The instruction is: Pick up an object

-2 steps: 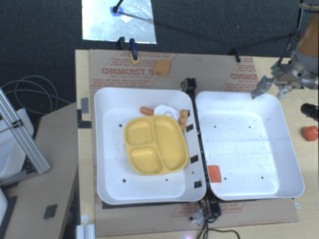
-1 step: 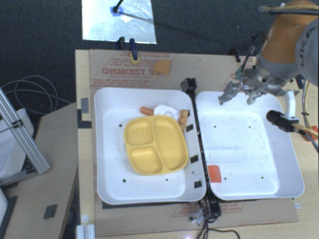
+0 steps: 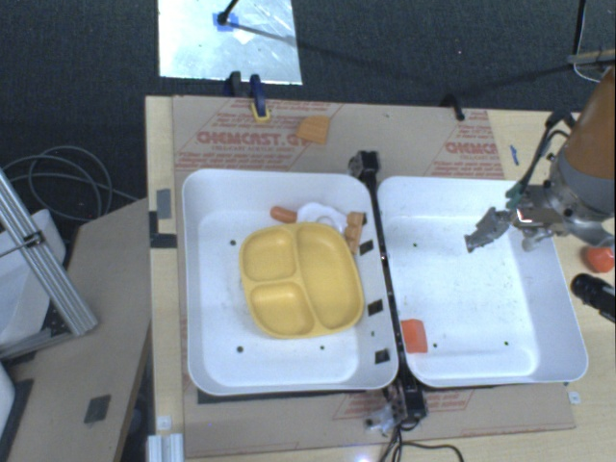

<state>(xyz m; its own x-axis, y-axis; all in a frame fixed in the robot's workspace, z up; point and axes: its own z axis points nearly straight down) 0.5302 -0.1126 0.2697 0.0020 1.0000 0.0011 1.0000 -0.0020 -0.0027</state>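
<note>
Now, landmark: we take the yellow divided plate (image 3: pixel 300 279) in the left bin (image 3: pixel 207 258).
End effector (image 3: pixel 508 231): right of the plate, over the right bin (image 3: pixel 549 354); we see its fingers spread, gripping nothing.
Orange block (image 3: pixel 413 335): right of the plate, in the right bin's near-left corner.
Orange sausage (image 3: pixel 283 215): just behind the plate.

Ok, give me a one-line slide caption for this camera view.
Gripper hovers over the right bin, orange block in its corner; yellow divided plate fills the left bin.

One fixed overhead camera looks down, seemingly slanted, on both bins (image 3: pixel 539 354).
</note>
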